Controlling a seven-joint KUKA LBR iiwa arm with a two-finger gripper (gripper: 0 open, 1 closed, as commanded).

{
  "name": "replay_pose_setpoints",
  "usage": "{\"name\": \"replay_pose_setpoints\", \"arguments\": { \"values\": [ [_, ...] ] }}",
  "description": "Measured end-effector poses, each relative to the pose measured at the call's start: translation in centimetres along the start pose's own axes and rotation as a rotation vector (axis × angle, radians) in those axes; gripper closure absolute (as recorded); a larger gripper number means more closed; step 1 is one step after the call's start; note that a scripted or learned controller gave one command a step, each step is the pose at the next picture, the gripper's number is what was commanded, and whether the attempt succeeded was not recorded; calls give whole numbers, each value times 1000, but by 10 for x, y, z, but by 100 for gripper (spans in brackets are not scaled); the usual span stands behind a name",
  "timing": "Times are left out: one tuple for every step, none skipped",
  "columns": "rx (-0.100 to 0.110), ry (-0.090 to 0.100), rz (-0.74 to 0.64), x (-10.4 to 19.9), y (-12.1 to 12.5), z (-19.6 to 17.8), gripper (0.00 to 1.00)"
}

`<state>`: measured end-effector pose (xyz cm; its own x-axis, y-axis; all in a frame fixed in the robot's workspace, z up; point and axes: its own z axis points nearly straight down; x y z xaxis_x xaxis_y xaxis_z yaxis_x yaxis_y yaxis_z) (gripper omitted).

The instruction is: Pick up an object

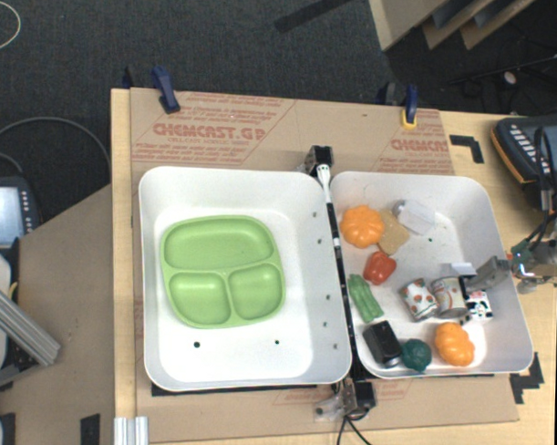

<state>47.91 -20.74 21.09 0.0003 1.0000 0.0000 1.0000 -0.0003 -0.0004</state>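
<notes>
The right bin [507, 339] holds several small objects. An orange pumpkin-like toy [362, 225] lies at its back left, beside a tan block [394, 237] and a white, partly clear piece [416, 215]. A red pepper [379, 267] and a long green item [365, 298] lie near the left wall. A black block [381, 340], a dark green ball [416, 355] and an orange fruit [453, 344] sit along the front. A spotted white cup [418, 299], a greyish item [447, 291] and a black-and-white piece [478, 306] cluster at the middle right.
The left bin [156, 340] holds a light green divided plate [224, 270]. A grey metal piece with wires [523, 264] overhangs the right bin's right rim. A pendant with an orange edge [527, 148] lies at the back right. Clamps [165, 87] hold the board's far edge.
</notes>
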Motion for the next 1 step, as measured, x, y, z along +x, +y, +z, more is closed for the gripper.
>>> {"name": "replay_pose_setpoints", "arguments": {
  "values": [
    [4, 4, -5, 50, 0, 23, 0]
  ]
}}
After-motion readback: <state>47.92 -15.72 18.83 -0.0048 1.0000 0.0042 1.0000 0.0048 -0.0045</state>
